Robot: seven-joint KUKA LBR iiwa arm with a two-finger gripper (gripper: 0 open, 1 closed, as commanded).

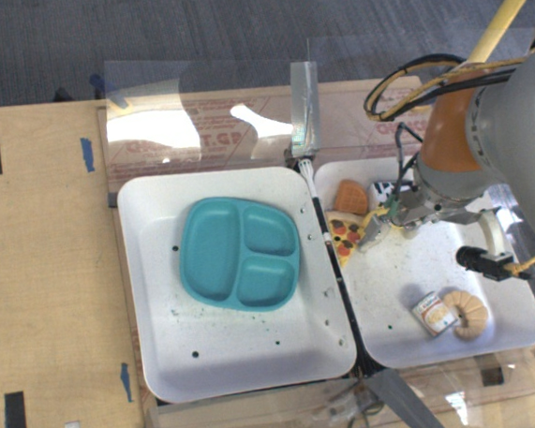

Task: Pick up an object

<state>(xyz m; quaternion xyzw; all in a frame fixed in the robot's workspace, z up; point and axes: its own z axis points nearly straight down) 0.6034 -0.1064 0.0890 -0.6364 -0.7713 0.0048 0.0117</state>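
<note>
A pizza slice was seen in the right bin, lying flat against that bin's left wall, just beside the divider between the two bins. Its long axis ran roughly up and down the view, tilted a little, with the wider end toward the far side and the narrower end pointing toward the near side. It looked yellow-orange with dark red round spots on top. Just beyond it, near the far left corner of the same bin, an orange-brown rounded lump like a bread roll was seen, and to its right a small black-and-white object that was too small to be made out.

The claw was lowered into the far left part of the right bin, just to the right of the pizza slice. Whether it was touching the slice could not be told, and its opening could not be told either; nothing could be seen held in it.

Near the front of the right bin, a small can with a red and white label lay on its side, touching a tan ring-shaped pastry to its right. A teal divided plate with three compartments was resting in the middle of the left bin. Both bins stood on the surface.
</note>
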